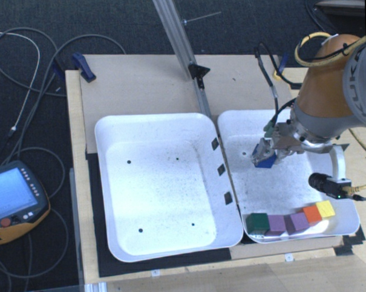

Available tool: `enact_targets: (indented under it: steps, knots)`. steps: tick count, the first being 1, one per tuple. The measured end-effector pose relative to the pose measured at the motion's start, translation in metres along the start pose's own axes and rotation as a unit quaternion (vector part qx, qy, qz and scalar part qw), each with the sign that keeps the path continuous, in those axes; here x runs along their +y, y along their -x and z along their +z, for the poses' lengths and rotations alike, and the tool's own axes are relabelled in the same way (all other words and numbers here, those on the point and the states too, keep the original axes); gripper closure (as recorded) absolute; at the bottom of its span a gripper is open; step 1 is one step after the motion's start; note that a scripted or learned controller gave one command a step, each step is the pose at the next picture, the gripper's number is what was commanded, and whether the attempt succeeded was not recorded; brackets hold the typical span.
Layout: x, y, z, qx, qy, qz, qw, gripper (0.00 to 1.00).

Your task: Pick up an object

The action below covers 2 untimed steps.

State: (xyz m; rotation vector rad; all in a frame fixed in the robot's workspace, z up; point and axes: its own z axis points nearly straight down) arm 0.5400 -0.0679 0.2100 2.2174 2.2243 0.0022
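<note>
**Ana:** Camera view has the gripper (263, 156) over the right bin (242, 124), near the middle of its floor, with a blue block (266, 162) sitting between the fingers at their tips. So the jaws look clenched on that block.

**Ben:** Is it lifted, then?

**Ana:** I judge the grasp made, but I cannot tell whether the block has left the floor. Raising it clear is what remains.

**Ben:** And the others?

**Ana:** A row lies along the right bin's front edge: a green block (257, 222), a purple block (276, 223), a second purple one (297, 222), an orange block (312, 215) and a yellow block (325, 210), touching one another, hard-edged cubes with matte faces.

**Ben:** The bins themselves?

**Ana:** Shallow white trays with rounded corners, smooth but speckled with dark flecks. The left bin (110, 136) shows a few dark dots on its floor. Both rest on the pale wooden bench (138, 84).
</note>
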Motion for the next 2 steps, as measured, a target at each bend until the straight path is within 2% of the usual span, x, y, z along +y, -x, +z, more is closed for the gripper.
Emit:
enact_targets:
  steps: [1, 2]
  knots:
    - [0.012, -0.088, 0.012, 0.002, -0.001, -0.003, 1.0000, 1.00]
    - [-0.028, -0.086, 0.011, 0.001, -0.004, 0.002, 1.0000, 1.00]
